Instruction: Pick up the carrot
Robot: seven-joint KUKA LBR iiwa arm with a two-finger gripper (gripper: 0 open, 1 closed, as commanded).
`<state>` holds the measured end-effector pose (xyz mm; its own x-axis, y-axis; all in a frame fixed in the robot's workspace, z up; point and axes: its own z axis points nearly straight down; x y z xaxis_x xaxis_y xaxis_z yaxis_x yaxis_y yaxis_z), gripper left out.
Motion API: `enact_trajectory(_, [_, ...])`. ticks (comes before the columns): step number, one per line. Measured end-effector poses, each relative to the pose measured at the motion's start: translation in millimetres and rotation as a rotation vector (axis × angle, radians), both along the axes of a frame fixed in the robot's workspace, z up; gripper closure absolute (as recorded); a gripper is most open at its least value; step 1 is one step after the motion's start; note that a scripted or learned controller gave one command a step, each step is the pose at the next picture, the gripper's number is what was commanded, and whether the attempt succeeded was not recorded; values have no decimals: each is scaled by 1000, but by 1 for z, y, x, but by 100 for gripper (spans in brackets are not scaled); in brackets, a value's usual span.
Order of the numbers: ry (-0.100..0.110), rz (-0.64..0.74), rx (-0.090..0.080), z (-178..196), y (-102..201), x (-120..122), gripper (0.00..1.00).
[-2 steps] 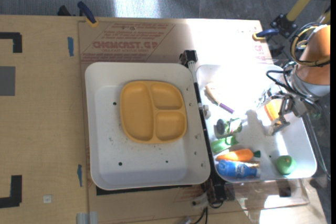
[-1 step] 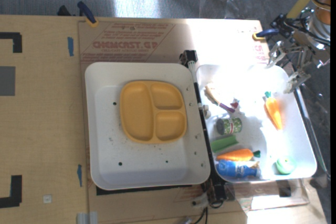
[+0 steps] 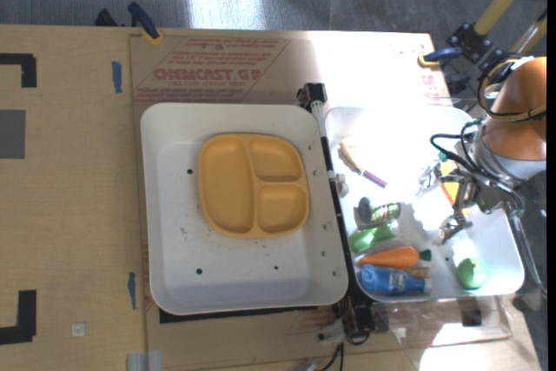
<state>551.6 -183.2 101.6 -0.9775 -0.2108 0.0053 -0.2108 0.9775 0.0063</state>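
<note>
Hard to make out: the right bin (image 3: 512, 269) is washed out by strong light, so its far wall and rim fade into glare; a pale, elongated thing (image 3: 350, 156) and a thin purple stick (image 3: 374, 179) beside it lie in that glare, and what they are cannot be told.
Cut off: the arm (image 3: 519, 113) runs out of the picture at the right, so only its orange band and grey wrist show.
Gripper: the gripper (image 3: 440, 204) hangs above the right bin among dark cables; its thin metal fingers stand apart with nothing between them.
Carrot: the carrot (image 3: 391, 257) is a smooth orange taper with a small green stub at its right end, lying on its side near the front of the right bin, well left of the gripper.
Neighbours: a blue bottle (image 3: 393, 281) lies just in front of the carrot, touching or nearly so; a green item (image 3: 373, 236) and a small can-like thing (image 3: 382, 211) lie just behind it; a round green object (image 3: 470, 273) rests to the right.
Left bin: a shallow white bin (image 3: 165, 213), speckled with dark spots, holds a yellow plastic tray (image 3: 253, 184) with three compartments and rounded corners.
Bench: brown cardboard (image 3: 208, 69) with faded red print lies under the bins.
</note>
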Motion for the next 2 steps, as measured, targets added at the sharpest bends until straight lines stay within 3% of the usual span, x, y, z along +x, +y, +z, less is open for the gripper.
enact_trajectory(1, [-19,-171,-5,-14,-13,67,0])
enact_trajectory(2, [-15,-295,-5,-13,-40,46,0])
